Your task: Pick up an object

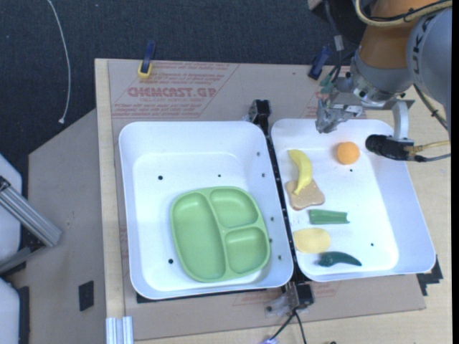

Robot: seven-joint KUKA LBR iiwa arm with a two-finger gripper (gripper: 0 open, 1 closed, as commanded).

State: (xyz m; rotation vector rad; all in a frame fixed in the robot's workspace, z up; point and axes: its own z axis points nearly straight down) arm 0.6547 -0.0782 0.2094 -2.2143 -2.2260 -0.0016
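Observation:
My gripper (327,124) hangs over the far left corner of the right bin (401,221), with nothing seen in it. In that bin lie a yellow banana (300,168), a tan toast-shaped piece (307,196) touching the banana's lower end, and an orange ball (347,153) to the right of the gripper. Nearer the front are a light green oblong piece (328,217), a pale yellow rounded piece (312,240) and a dark teal curved piece (338,259). The banana is the closest thing to the gripper, a little below it.
The left bin (143,156) holds a green divided plate (219,231) in its near half. A black clamp (259,110) sits at the far end of the wall between the bins. A yellow-and-blue clip (146,61) lies on the cardboard behind the left bin.

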